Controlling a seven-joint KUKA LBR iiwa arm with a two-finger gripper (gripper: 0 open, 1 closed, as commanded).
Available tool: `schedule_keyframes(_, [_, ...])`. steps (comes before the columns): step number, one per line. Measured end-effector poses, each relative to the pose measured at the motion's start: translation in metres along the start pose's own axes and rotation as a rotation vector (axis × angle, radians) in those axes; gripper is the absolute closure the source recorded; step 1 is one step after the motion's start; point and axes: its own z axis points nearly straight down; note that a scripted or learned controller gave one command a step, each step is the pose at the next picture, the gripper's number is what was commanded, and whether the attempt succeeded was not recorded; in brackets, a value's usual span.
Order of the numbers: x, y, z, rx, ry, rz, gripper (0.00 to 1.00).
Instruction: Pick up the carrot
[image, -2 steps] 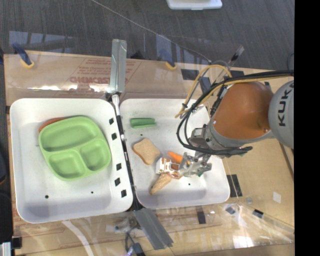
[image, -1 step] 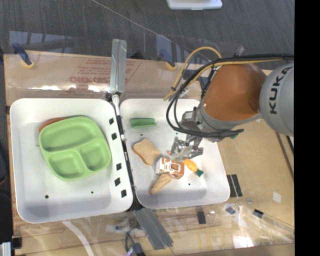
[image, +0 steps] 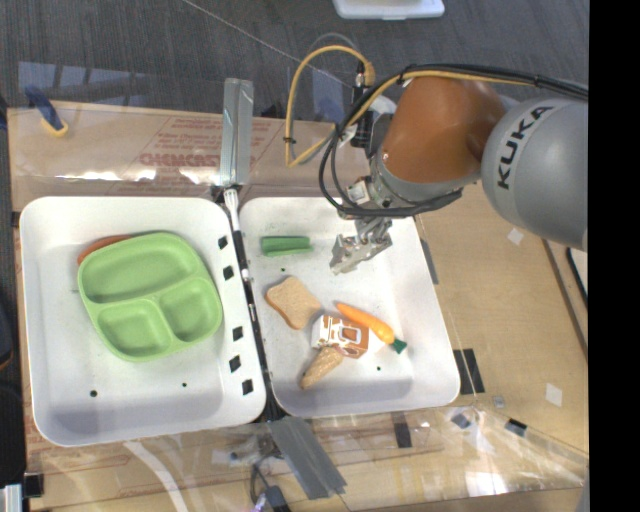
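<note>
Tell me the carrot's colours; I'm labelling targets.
Orange body with a green tip, seen in the camera view: carrot.

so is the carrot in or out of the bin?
In. The carrot lies flat on the right bin's floor, by the bread.

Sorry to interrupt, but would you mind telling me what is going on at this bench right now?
A grey KUKA arm reaches in from the right, and its hand hangs over the upper part of the right bin. The carrot it is meant to pick up lies on the bin floor below the hand, untouched, beside a bread slice and a small packet. A green stick lies to the hand's left. The left bin holds a green divided tray.
</note>
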Motion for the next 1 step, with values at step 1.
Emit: schedule_keyframes(1, [-0.0450, -0.0035, -0.0004, 0.000, -0.001, -0.371, 1.00])
